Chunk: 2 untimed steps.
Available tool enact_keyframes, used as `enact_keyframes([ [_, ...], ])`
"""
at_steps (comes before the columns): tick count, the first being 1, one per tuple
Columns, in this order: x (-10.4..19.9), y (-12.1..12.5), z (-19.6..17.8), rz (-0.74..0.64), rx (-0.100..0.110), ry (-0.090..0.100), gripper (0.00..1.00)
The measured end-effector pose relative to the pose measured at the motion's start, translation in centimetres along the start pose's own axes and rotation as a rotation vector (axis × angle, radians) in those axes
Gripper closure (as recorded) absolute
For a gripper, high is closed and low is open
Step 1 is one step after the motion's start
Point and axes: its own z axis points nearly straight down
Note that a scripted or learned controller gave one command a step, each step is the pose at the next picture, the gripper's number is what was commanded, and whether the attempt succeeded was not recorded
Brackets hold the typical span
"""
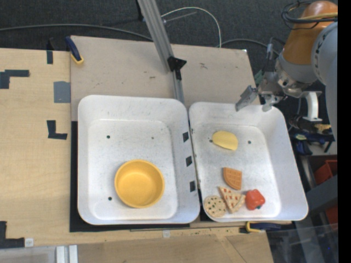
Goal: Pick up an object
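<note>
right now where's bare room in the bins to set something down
Left bin: bare everywhere but the yellow bowl at its near middle. Right bin: free between the yellow piece and waffle; the near edge is crowded with cracker, pizza slice and red pepper.

Two bins sit side by side on the worktop point(126, 64). In the left bin point(90, 147) a bowl point(139, 183) lies near the front edge. The right bin point(279, 163) holds a lemon point(225, 140) toward its back, a waffle point(232, 178) in the middle, and a cookie point(214, 206), pizza slice point(232, 199) and pepper point(254, 199) along its front edge.

The grey arm point(324, 48) carries an orange band above its wrist. Black cables loop beside it. Its gripper point(256, 99) is grey metal.
</note>
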Motion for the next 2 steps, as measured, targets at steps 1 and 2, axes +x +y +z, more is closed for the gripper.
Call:
enact_keyframes([
  [1,0.0,0.0,0.0,0.000,0.001,-0.001,0.00],
  [2,-0.7,-0.2,4.7,0.002,0.004,0.000,0.00],
])
